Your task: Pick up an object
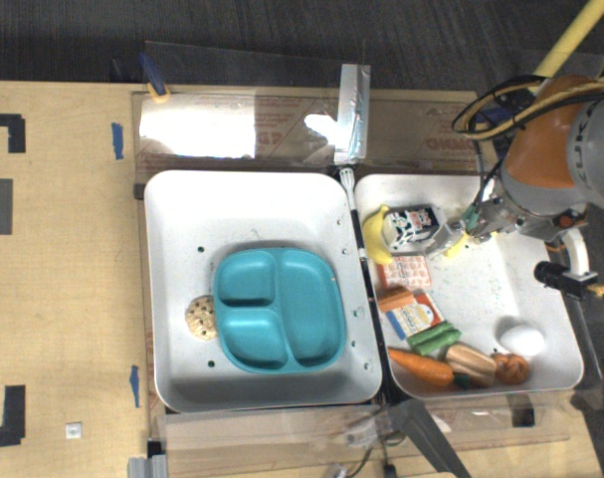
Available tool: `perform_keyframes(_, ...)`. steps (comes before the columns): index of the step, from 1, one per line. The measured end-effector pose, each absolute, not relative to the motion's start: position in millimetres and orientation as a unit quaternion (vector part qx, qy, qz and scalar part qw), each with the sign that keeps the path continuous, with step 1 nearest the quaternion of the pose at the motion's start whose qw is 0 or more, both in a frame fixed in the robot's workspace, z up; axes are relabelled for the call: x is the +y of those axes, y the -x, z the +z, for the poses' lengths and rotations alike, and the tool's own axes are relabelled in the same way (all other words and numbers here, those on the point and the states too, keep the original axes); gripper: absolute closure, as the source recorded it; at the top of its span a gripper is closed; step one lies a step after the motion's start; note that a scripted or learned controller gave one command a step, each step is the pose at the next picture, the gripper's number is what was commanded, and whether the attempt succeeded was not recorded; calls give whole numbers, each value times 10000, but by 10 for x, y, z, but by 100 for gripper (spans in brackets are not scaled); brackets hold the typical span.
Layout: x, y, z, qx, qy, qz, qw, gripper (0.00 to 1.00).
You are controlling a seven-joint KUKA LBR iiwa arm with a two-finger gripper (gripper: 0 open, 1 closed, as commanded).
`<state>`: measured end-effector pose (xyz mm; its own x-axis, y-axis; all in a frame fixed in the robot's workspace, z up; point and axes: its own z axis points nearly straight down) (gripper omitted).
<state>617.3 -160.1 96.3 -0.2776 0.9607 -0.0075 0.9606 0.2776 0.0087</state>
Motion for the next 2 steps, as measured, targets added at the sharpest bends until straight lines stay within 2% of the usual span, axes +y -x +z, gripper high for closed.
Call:
perform_keyframes(1, -1289, -6503, 855, 8018, -5973, -132, -130, 0)
perform_keyframes(2, -745, -6013, 1875, 8042, -5943, 21, 29, 0)
